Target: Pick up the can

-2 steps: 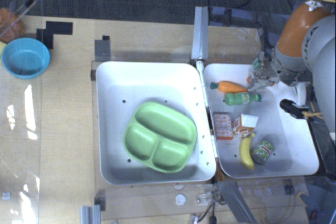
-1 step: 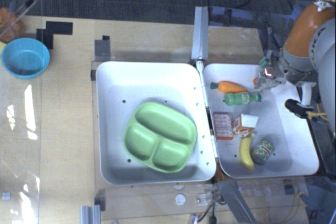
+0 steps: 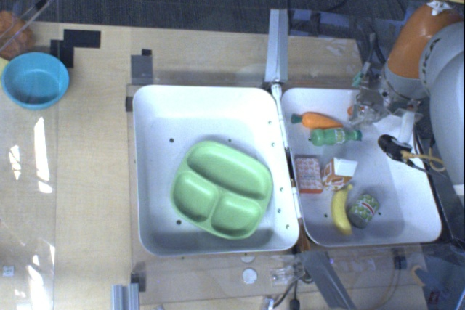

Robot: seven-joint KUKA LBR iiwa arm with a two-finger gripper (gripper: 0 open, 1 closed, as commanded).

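The can (image 3: pixel 363 209) lies in the right bin (image 3: pixel 407 229) near its front edge; it is grey with a green label, and it touches the lower end of a banana (image 3: pixel 340 210). My gripper (image 3: pixel 367 109) hangs over the far right corner of that bin, well behind the can and just right of a carrot (image 3: pixel 321 120). Nothing can be made out between its tips.
Also in the right bin are a green bottle (image 3: pixel 335 135), a red and white packet (image 3: pixel 308 174) and a small carton (image 3: pixel 338 171). The left bin (image 3: pixel 156 120) holds a green divided tray (image 3: pixel 221 189). A blue bowl (image 3: pixel 35 80) stands on the bench at far left.
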